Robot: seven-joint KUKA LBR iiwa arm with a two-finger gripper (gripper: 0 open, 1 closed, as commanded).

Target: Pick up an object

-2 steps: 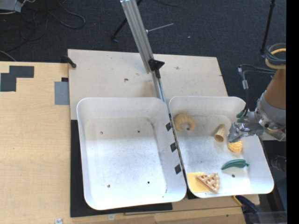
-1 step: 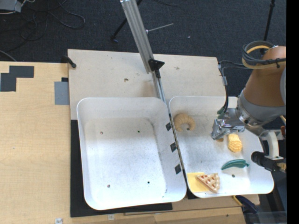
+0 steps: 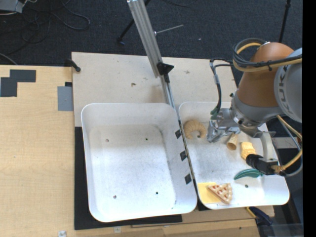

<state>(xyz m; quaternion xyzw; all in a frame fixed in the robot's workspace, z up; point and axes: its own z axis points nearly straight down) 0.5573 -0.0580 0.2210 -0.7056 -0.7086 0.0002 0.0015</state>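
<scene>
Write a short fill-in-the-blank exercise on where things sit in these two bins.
1. The croissant lies in the ___ bin.
2. The waffle slice lies near that bin's ___ edge.
3. The hand hangs beside the ___.
4. The arm's band is ___.

Missing words: right; front; croissant; orange

My bare-metal gripper (image 3: 213,135) hangs over a smooth white plastic bin (image 3: 276,194) on the matt wooden bench (image 3: 34,147).
</scene>
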